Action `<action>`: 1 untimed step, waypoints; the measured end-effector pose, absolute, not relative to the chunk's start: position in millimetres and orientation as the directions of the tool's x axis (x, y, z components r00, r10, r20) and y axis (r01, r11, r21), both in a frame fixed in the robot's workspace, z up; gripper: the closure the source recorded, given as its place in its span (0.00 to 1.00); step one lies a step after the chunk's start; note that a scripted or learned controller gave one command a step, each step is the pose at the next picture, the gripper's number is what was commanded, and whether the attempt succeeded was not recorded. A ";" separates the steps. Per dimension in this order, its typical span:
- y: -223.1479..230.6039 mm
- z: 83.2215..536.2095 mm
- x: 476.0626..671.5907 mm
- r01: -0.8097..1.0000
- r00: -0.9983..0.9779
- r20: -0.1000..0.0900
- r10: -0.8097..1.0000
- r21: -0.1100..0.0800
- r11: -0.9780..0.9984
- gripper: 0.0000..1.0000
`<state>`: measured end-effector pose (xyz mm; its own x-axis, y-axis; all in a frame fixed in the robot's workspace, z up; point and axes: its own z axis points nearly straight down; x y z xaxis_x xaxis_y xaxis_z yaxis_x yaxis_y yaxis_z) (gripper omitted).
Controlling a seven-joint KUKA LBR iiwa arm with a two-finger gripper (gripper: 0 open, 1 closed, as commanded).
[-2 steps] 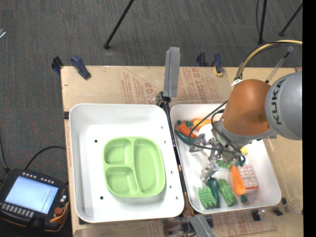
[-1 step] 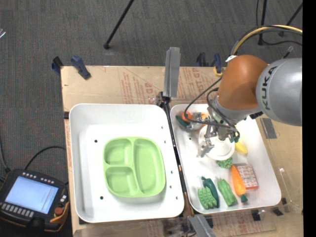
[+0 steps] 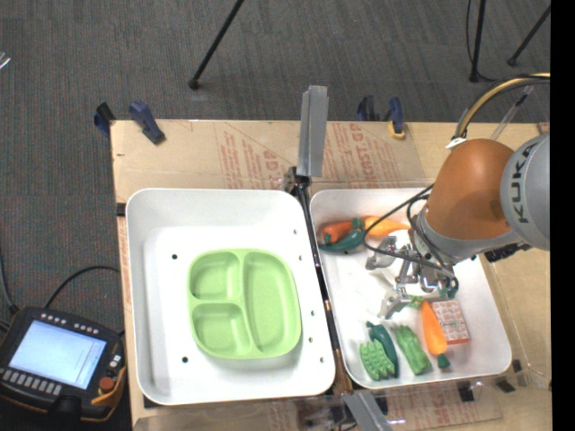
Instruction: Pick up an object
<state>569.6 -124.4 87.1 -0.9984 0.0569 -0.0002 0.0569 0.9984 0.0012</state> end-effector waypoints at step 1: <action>-157.3 86.5 486.2 0.038 -0.999 0.002 0.038 0.001 0.999 0.00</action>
<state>486.2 -157.3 86.5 -0.9993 0.0385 0.0022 0.0385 0.9993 0.0010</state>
